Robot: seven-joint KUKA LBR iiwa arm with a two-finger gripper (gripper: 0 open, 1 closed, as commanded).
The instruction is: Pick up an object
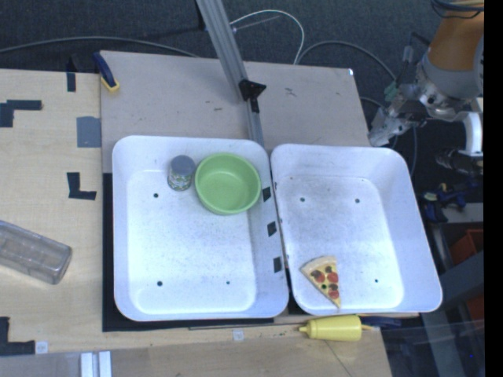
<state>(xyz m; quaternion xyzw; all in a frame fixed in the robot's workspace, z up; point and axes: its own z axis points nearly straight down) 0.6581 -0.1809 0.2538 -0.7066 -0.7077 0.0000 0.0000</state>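
A green bowl [228, 183] sits at the back of the left bin [134, 289], with a small grey-topped can [181, 172] standing just to its left. A toy pizza slice [324, 278] lies near the front of the right bin [409, 234]. My gripper [383, 128] hangs off the back right corner of the right bin, outside its rim, well away from every object. The arm with its orange band [456, 42] rises behind it at the upper right.
A yellow mustard bottle [334, 328] lies on the bench just in front of the right bin. A clear plastic cylinder [31, 251] rests at the far left. A grey metal pole [228, 45] slants down to the bins' back edge. Cables run behind the bench.
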